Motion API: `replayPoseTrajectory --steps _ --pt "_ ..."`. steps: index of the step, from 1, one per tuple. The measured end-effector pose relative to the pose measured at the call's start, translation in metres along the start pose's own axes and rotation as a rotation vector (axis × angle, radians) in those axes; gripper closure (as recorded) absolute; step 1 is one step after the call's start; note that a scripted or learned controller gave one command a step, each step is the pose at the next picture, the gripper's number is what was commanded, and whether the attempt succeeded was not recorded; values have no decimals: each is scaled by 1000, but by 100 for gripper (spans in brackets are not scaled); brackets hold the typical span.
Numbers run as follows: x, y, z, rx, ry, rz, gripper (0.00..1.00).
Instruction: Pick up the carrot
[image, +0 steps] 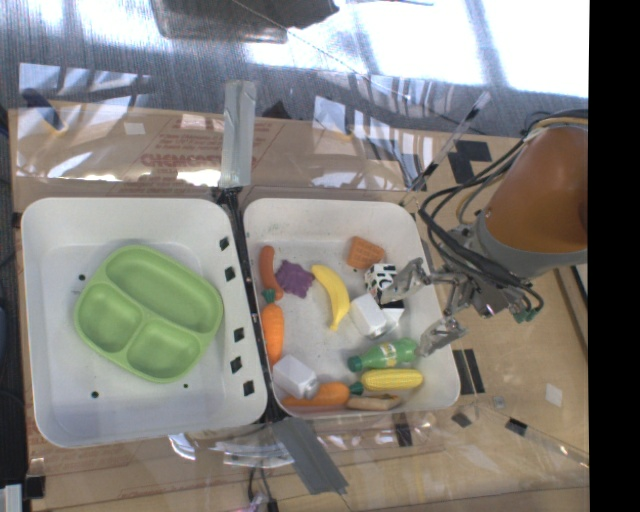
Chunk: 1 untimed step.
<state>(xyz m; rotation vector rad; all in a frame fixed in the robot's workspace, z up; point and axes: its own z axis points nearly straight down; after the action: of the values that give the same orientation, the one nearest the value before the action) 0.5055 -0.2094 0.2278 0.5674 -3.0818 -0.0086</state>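
Carrot (272, 333) lies lengthwise against the left wall of the right bin (420, 232), at about nine o'clock from that bin's middle, with a sausage (266, 267) just beyond it at twelve o'clock.

Both bins sit on a tan bench (530, 400) covered with clear, glaring plastic sheeting; a strip of grey tape (237, 135) runs up from the gap between them.

The left bin (50, 400) holds one green divided plate (148, 312) with three compartments.

The right bin holds one purple grape bunch (293, 278), one banana (333, 292), one orange waffle-like piece (365, 252), one black-and-white spotted block (380, 279), two white blocks (367, 316) (294, 376), one green bottle (385, 355), one corn cob (391, 380), and a second orange vegetable (320, 398) along the near wall beside a tan stick-shaped piece (372, 403).

At three o'clock, over the bin's right rim, the gripper (427, 305) hangs with its fingers spread wide and nothing between them, well apart from the carrot.
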Motion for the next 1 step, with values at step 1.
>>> replayPoseTrajectory --steps 1 --pt "19 9 108 1 -2 0 0"
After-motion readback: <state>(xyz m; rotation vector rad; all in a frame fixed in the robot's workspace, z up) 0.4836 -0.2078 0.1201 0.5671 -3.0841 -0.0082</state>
